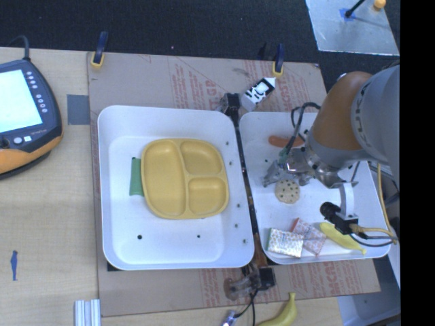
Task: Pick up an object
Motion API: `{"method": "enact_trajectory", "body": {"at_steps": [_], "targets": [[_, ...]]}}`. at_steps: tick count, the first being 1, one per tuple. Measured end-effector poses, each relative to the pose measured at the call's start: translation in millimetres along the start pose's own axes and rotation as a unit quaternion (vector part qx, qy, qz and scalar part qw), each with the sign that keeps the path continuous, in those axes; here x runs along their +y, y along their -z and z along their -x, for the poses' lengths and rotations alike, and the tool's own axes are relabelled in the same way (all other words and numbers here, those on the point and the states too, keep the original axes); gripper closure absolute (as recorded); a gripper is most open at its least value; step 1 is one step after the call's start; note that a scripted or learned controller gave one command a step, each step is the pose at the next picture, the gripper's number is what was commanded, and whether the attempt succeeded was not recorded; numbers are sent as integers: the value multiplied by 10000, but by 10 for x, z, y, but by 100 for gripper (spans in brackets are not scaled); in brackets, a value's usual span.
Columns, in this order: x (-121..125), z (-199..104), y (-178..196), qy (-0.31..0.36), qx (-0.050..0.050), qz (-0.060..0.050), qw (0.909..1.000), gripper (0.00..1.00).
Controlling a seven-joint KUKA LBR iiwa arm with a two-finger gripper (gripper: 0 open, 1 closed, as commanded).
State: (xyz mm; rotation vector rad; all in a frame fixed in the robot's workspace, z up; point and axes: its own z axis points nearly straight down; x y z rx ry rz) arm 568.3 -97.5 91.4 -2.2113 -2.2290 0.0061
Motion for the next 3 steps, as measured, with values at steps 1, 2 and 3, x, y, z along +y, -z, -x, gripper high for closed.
{"method": "enact_trajectory", "body": {"at_steps": [1, 2, 3], "targets": [[-208, -27, -1, -6, 2, -7, 10000, 0], [-193, -16, 130, -3, 2, 8, 10000, 100], [-299, 418, 796, -27, 7, 14, 10000, 100]]}}
